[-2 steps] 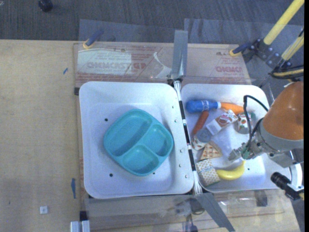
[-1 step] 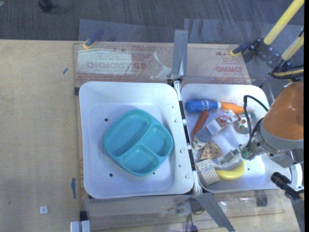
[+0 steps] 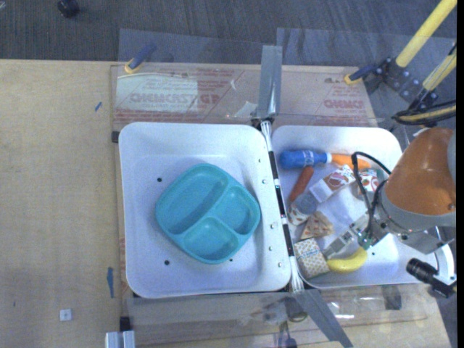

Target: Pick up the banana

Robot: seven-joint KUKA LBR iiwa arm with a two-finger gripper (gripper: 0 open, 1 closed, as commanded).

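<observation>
You are seeing the banana (image 3: 346,262) lying at the lower right of the frame, probably light and smooth, so grip its middle; the claw (image 3: 353,239) state I cannot tell.

Even overhead light, soft shadows, slight blur

I see the bench (image 3: 51,194), a pale wooden surface. Two shallow white bins rest directly on it, side by side and touching along their inner walls. The left bin (image 3: 138,216) sits toward the bench's middle. The right bin (image 3: 388,140) sits toward its right edge. A clear sheet (image 3: 188,96) with red lettering, possibly plastic, lies flat along the bench's far edge, behind both bins.
</observation>
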